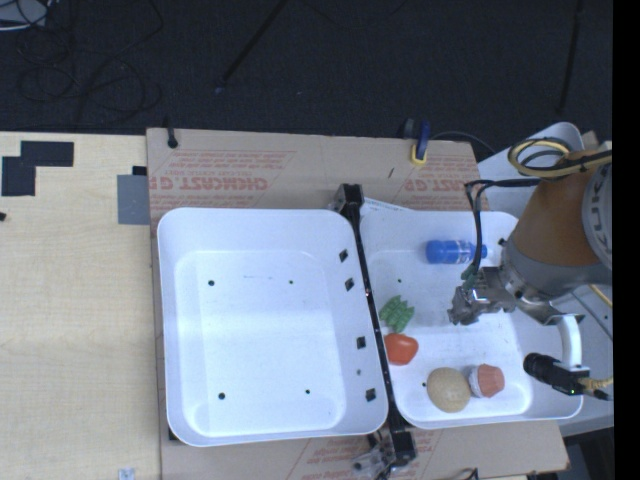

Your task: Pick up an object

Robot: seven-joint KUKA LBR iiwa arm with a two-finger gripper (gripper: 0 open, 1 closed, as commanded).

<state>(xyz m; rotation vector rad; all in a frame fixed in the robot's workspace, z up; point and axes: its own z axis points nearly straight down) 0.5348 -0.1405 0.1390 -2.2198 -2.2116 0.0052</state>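
Camera view: end effector hovering inside the right bin; finger state cannot be told. Green object lying just to its left, red object nearer. Blue bottle lying beyond it. Beige ball sitting near-right.

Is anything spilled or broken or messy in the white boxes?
Nothing looks spilled or broken. The blue bottle lies on its side in the right bin, with the green toy, red toy and tan ball loose nearby. The gripper hangs over them.
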